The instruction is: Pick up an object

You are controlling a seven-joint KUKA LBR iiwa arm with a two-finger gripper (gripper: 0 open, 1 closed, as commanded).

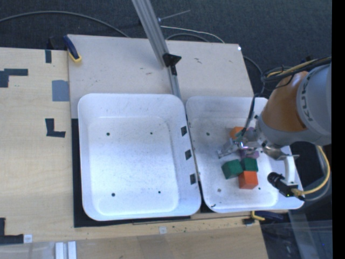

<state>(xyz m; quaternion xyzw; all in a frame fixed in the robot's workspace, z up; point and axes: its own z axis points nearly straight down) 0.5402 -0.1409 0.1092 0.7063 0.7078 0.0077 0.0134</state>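
Where the dark carpeted floor fills the top of the frame, crossed by thin pale cables; below it a pale wooden bench (32, 161) with dark tape marks at the left, overlaid by a lighter board (124, 63) in the upper middle. Slanting down from top centre to the bins, one silver metal rail (153, 28) with a black clamp at its lower end. At the board's upper left corner, one blue and yellow clamp handle (73, 48).

Side by side across the middle, two white bins: left bin (129, 161) speckled, right bin (213, 193) holding the blocks. Counted in the right bin: one green block (232, 169), one red-orange block (248, 179) just right of and touching it, one orange block (236, 131) above, partly hidden by the tool; also a small green and purple patch beside the gripper, too hidden to name.

Reaching in from the right edge, grey arm (318, 109) with orange band; gripper (241, 147) low over the cluster, just above the green block. Whether apart, together, or clamped: cannot tell.
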